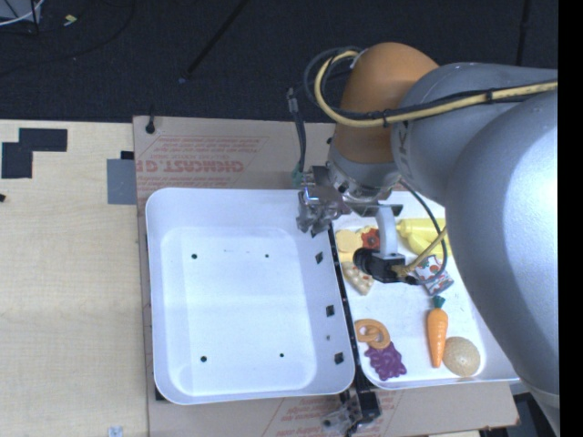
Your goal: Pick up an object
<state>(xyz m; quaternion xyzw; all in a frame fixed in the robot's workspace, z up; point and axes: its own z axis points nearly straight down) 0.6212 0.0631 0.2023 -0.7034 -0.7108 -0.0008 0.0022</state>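
Gripper [317,212] at right bin [412,349] rim, state untellable; cardboard [196,164] red print upside-down, illegible.

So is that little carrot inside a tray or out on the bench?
Inside: the carrot lies flat on the floor of the right bin, its green top pointing toward the far side.

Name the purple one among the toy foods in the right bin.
The grape bunch, just below the brown pretzel in the right bin's lower-left corner. The carrot beside it is orange, the round lump tan.
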